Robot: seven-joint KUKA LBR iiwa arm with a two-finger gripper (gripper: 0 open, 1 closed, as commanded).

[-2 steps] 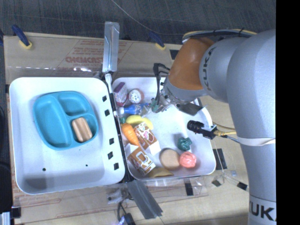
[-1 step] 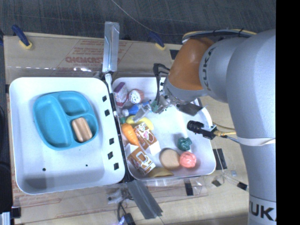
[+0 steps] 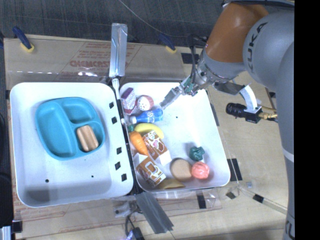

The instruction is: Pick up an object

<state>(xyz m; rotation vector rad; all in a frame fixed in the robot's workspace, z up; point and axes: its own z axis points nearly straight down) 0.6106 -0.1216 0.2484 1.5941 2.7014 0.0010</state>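
From above, two white bins sit side by side on the worktop. I use the right bin as my marker for where things are.

The big grey arm with its orange band comes in from the right and bends down over the top edge of the right bin. Its hand points down and to the left, into the top part of that bin. The hand looks thin and pointed from here. I cannot tell how far open it is, and I see nothing held in it.

Inside the right bin, most toys crowd along its left side. A small round pink and white toy lies just below and left of the hand's tip, near it, but I cannot tell if they touch. A blue bottle lies just under that. Lower down are a yellow banana and an orange carrot, side by side. Below them are two brown and white packets. Near the bottom edge of the right bin sit a tan round bun, a pink ball touching it, and a small green toy just above the ball.

To the left of the right bin is the left bin. It holds a blue tray with a brown hot dog bun in one part.
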